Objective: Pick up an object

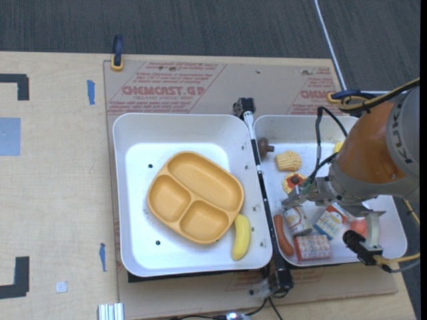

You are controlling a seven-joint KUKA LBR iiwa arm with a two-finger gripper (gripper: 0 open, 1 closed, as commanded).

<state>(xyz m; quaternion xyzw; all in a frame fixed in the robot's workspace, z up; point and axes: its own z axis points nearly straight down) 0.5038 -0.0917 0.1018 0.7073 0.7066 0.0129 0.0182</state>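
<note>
Jaws (301,204) hang low over the right bin (399,244), amid its clutter; whether they are wide or narrow cannot be told; the grey and orange arm (373,153) reaches in from the right. Both white bins sit on a brown board on a pale wood surface (53,199); dark carpet lies beyond. Left bin (127,145) holds a yellow tray (195,197) and a banana (241,237). Below the jaws lie a sausage (283,235), a red packet (312,247) and a blue-and-white carton (328,223); a yellow waffle (288,160) lies above.

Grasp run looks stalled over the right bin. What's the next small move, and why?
Probably a short straight descent. The gripper hangs over the clutter in the right bin, about above the small can, with the hot dog and cracker box crowded beside it. Nothing looks grasped yet.
</note>
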